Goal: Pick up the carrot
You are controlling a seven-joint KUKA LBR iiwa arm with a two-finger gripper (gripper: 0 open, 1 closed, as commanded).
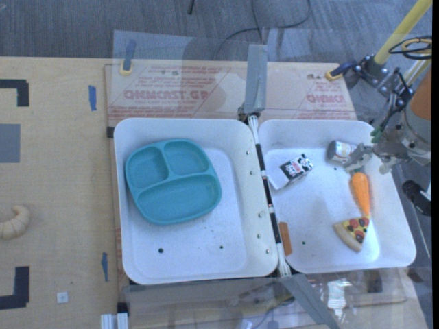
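A: Step in hand?
B: Approach, by judgement. Gripper (372, 157) just above the carrot's (361, 192) top end, right bin (302, 262). Grip state impossible to tell.
A: Next?
B: Likely lowering squarely over the carrot before closing.
A: Count?
B: One carrot, one pizza slice (352, 231), one small carton (296, 167), one teal plate (172, 180), two bins.

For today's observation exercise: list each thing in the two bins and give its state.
Orange carrot: lying flat in the right bin, below the gripper.
Pizza slice toy: flat, near the carrot's lower end.
Black-and-white carton: on its side.
Teal divided plate: flat in the left bin, compartments bare.
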